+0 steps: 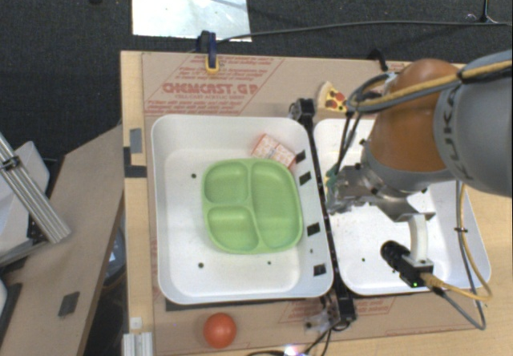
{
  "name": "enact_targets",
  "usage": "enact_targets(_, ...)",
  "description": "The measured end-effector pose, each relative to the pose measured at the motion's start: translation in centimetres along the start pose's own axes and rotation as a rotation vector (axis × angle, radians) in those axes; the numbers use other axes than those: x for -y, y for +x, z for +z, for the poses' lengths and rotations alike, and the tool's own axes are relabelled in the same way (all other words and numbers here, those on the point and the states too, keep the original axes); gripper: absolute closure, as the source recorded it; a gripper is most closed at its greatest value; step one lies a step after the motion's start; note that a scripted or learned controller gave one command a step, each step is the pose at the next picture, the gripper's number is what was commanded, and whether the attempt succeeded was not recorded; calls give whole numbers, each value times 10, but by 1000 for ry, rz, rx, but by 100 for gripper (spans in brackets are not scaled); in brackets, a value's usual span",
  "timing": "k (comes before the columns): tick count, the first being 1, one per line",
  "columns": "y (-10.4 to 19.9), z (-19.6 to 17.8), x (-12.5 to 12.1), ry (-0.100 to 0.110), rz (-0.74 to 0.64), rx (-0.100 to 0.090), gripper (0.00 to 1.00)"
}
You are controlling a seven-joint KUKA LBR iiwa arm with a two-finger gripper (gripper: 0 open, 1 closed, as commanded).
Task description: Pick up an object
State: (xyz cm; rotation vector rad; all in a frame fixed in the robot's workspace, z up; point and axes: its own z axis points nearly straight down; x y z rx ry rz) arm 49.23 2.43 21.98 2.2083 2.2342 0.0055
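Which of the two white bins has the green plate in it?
The left bin: the green divided plate lies in its middle, beside a small pink box. The right bin sits under the arm.

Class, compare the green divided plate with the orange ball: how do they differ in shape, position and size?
The green plate is flat, squarish and split into compartments; the orange ball is round. The plate lies inside the left bin; the ball sits outside it, on the bench. The plate looks much larger. Both are single-coloured.
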Motion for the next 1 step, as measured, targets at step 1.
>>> enact_targets(1, 54, 8, 0, 2, 1, 0, 100)
